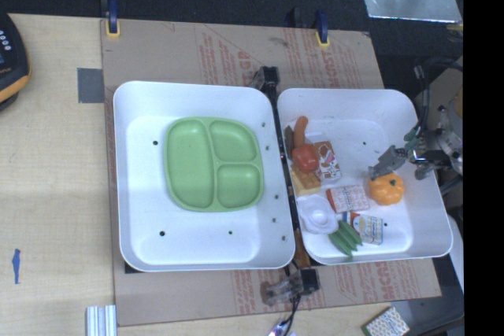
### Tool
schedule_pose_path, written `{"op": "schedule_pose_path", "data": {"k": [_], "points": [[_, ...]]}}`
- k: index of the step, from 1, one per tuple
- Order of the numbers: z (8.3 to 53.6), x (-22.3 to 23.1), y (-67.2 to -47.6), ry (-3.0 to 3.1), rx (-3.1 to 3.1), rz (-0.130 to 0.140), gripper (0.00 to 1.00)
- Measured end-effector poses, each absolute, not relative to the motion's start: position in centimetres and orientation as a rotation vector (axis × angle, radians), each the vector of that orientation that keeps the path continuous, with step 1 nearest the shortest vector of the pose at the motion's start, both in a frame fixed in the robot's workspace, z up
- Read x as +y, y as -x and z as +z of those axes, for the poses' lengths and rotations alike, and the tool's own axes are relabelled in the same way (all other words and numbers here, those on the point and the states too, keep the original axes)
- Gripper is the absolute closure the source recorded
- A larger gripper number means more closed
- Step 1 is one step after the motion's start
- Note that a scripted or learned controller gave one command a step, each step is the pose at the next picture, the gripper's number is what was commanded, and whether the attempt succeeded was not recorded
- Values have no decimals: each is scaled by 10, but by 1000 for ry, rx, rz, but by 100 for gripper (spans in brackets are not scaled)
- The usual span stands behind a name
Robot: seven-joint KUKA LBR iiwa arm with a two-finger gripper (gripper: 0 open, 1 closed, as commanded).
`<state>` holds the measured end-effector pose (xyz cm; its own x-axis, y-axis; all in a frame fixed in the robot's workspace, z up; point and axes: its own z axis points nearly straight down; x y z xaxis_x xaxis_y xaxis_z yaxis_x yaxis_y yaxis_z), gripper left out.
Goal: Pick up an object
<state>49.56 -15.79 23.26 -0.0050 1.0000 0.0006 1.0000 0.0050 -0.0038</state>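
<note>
Two white bins are set side by side; the right bin holds the orange pumpkin-shaped toy. The gripper is positioned just above and beside it, toward the far side. Whether anything is gripped cannot be told. The toy is round, ribbed and glossy, without a long axis.

One fixed camera is looking down at a slant from above the tabletop, from some distance, taking in both white bins side by side, with the arm entering from the right.
</note>
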Motion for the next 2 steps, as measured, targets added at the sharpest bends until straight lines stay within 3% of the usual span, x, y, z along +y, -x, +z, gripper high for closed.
{"op": "schedule_pose_path", "data": {"k": [1,2], "points": [[116,-199,-526,2215,-2225,7,0],[95,-178,-513,2225,-2231,-1,0]]}}
